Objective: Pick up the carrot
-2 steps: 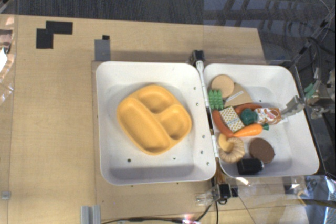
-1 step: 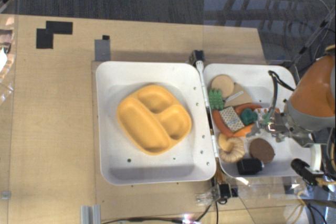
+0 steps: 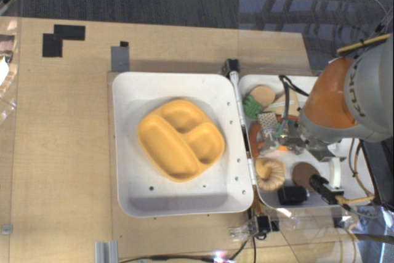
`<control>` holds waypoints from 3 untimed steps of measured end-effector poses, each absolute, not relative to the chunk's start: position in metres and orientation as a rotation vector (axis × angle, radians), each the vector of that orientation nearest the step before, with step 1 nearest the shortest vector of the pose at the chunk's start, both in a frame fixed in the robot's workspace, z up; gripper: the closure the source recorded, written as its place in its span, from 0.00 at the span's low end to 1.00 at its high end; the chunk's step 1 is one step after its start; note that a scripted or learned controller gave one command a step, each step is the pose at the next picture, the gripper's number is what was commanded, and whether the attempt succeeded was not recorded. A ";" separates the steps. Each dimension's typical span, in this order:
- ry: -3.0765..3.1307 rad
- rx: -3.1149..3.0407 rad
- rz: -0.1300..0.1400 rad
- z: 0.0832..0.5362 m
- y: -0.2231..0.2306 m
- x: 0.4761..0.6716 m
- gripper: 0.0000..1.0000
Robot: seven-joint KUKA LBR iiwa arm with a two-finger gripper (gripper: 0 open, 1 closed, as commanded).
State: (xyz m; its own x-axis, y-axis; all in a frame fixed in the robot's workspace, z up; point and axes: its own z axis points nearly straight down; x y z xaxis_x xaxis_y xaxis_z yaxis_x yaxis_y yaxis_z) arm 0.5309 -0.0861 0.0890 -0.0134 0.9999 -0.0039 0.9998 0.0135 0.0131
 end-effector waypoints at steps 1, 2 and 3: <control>2.228 2.193 0.021 0.101 -0.084 0.534 1.00; 2.228 2.194 0.021 0.101 -0.084 0.534 0.00; 1.814 2.559 0.011 0.088 -0.111 0.574 0.00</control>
State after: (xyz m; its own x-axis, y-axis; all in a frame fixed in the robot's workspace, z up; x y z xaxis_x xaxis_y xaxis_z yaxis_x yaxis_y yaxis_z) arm 0.5742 -0.1106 0.0878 0.3313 0.9435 0.0028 0.9435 -0.3313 0.0078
